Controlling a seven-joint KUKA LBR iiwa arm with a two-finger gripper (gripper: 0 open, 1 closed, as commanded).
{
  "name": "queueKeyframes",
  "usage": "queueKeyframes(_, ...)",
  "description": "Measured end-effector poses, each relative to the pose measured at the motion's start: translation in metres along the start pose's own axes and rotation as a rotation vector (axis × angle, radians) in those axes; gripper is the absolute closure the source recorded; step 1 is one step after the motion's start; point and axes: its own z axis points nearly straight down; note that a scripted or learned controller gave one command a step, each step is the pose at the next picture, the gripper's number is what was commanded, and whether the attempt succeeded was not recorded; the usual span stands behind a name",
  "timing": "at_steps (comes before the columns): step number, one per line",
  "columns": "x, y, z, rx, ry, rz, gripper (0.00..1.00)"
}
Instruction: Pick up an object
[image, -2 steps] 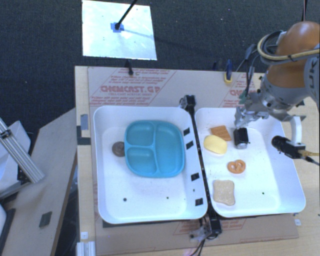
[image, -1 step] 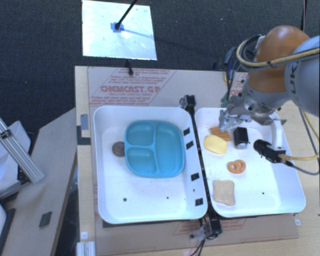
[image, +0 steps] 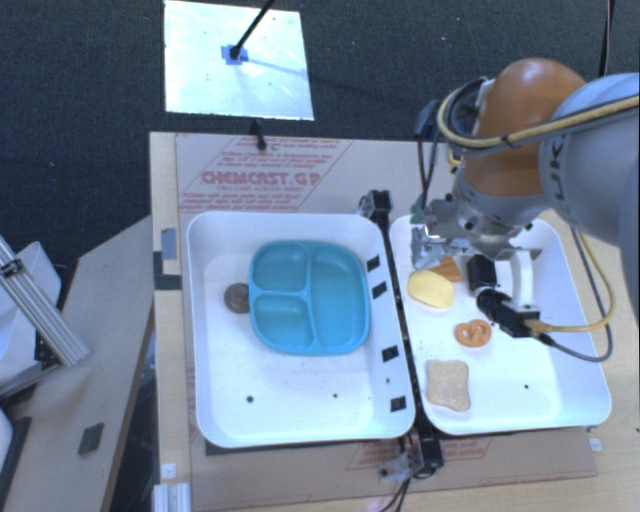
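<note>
My gripper hangs low over the far left part of the right bin. Right under it lies an orange piece, partly hidden by the hand. A yellow rounded piece lies just in front of that, touching it or nearly so. Further forward are an orange pretzel and a tan slice of toast. Nothing can be seen held.
The left bin holds a blue divided plate with a small brown disc at its left edge. A black clip-studded divider separates the bins. A yellow cable and black fitting trail over the right bin.
</note>
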Motion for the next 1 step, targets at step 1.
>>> queueKeyframes(1, 0.0523, -0.0042, 0.0155, 0.000, 0.000, 0.000, 1.00)
